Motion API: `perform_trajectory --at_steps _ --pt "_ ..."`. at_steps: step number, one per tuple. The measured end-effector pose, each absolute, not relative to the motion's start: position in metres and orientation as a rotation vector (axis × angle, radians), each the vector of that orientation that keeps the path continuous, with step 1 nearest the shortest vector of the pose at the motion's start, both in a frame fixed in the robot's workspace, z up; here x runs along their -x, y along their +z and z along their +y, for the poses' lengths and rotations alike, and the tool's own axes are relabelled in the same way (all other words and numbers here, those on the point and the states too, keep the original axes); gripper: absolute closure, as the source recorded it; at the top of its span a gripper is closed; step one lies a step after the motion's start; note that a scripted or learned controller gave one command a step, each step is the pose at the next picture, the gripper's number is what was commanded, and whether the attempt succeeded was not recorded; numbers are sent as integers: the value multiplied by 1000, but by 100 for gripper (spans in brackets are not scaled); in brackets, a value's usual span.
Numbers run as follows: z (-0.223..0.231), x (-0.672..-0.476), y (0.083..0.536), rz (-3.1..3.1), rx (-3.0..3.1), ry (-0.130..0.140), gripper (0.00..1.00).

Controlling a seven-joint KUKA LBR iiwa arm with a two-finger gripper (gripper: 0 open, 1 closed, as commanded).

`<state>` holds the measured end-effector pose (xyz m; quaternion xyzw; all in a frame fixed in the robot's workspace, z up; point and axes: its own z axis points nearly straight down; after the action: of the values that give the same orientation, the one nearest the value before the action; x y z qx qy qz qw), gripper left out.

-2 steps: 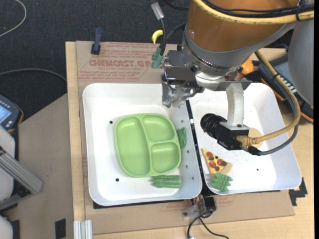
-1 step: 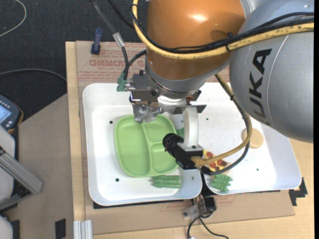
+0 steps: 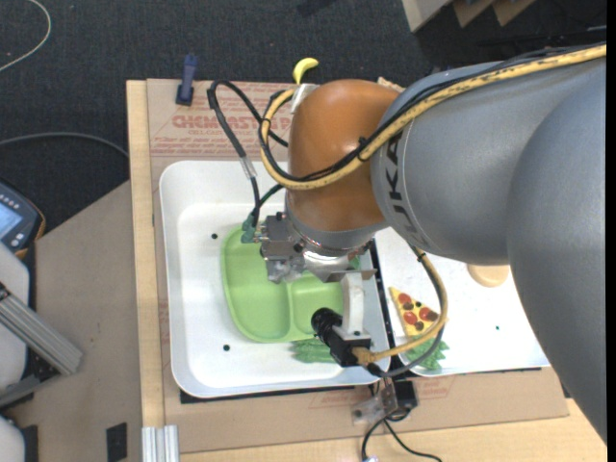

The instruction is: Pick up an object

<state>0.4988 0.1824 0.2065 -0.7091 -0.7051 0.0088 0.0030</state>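
Note:
A light green divided tray (image 3: pixel 252 292) lies in the left white bin (image 3: pixel 188 258), partly under the arm's wrist. The gripper (image 3: pixel 289 258) hangs over the tray's right half, its fingers hidden beneath the grey wrist and orange band. A dark green leafy piece (image 3: pixel 313 351) sticks out at the bin's front edge. A toy pizza slice (image 3: pixel 415 313) lies in the right bin (image 3: pixel 500 340), with more green leafy stuff (image 3: pixel 428 357) just in front of it.
A tan round object (image 3: pixel 490 276) peeks out from under the arm in the right bin. A yellow item (image 3: pixel 305 66) and a blue clip (image 3: pixel 186 78) sit on the cardboard behind the bins. Black and yellow cables loop around the wrist.

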Motion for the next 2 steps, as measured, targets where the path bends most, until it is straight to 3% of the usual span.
perform_trajectory --at_steps 1,2 --pt "226 -549 428 -2230 2224 -31 100" --pt "225 -547 418 -2222 2220 0 0"
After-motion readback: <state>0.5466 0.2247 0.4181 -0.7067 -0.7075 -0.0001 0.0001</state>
